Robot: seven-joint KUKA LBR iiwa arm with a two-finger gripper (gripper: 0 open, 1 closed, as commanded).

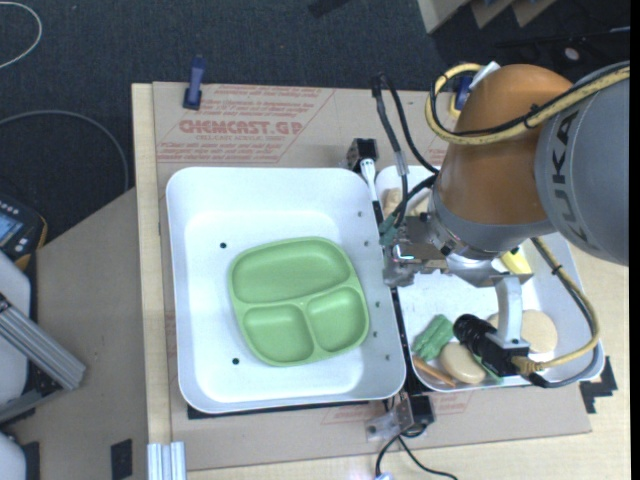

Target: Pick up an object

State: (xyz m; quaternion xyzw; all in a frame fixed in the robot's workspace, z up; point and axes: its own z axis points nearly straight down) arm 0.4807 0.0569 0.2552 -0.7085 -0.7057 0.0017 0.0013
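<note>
Frankly, from my screen the arm (500, 158) covers most of what I need: its grey and orange bulk hangs over the far part of the right bin (445, 293), and the gripper (408, 251) sits low beneath it, just beside the wall shared by the two bins. I cannot tell whether the gripper is parted or closed, and I see nothing held in it. The things worth picking are crowded into the near end of the right bin. A green piece (432, 336) leans against a tan round piece (463, 363), a paler round piece (540, 330) lies to their right, and a yellow bit (515, 260) peeks out from under the wrist. I judge they lie bunched like that because the bin is shallow and loose things drift to its edge, which makes a clean grip harder. The left bin (190, 268) holds only a green divided plate (298, 299), flat in the middle and well apart from the gripper. It looks too broad and low to be an easy target. To my eye the pick has not been made, and the gripper stands far of the cluster, not over it.
</note>
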